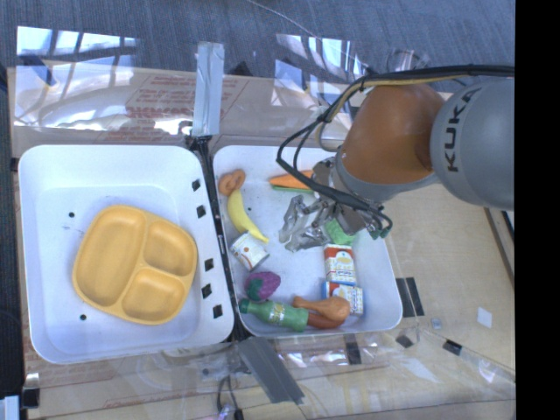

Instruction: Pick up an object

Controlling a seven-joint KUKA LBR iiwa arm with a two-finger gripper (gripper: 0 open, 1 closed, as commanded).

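My gripper (pixel 299 227) hangs over the middle of the right bin (pixel 385 300), its metal fingers pointing down and left with nothing visible between them. Around it lie a yellow banana (pixel 243 216), a small white can (pixel 250 250), a purple fruit (pixel 263 283), a green bottle (pixel 276 314), a brown drumstick (pixel 322 310), a red and white carton (pixel 340 274), a carrot (pixel 289 182), an orange-brown piece (pixel 232 182) and a green item (pixel 339 231) partly hidden under the wrist.
The left bin (pixel 52 173) holds a yellow sectioned tray (pixel 134 262). A black divider strip with clips runs between the bins. Black cables loop from the arm over the right bin's far side.
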